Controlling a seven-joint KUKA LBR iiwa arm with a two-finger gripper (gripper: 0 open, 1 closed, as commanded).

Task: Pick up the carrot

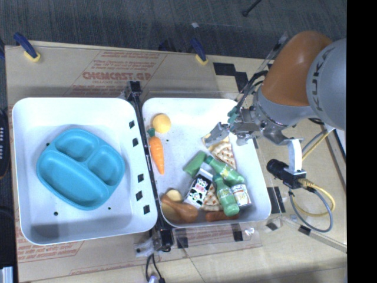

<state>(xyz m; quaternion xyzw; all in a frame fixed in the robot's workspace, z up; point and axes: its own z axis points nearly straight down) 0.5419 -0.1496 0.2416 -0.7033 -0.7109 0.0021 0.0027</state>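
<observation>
Two shallow white bins sit side by side on a cardboard-covered surface (106,75). The left bin (29,217) holds a blue divided plate (80,168). The right bin (188,108) holds the carrot (156,153), lying along its left wall, green top pointing toward a yellow lemon (161,122) just beyond it. A heap of toy food crowds the near right corner: green bottles (225,184), a cow-print carton (200,191), a waffle (223,153), a brown bread piece (179,210). The tool (227,131) hovers over the bin's right side, well apart from the carrot; whether it is clenched, I cannot tell.
</observation>
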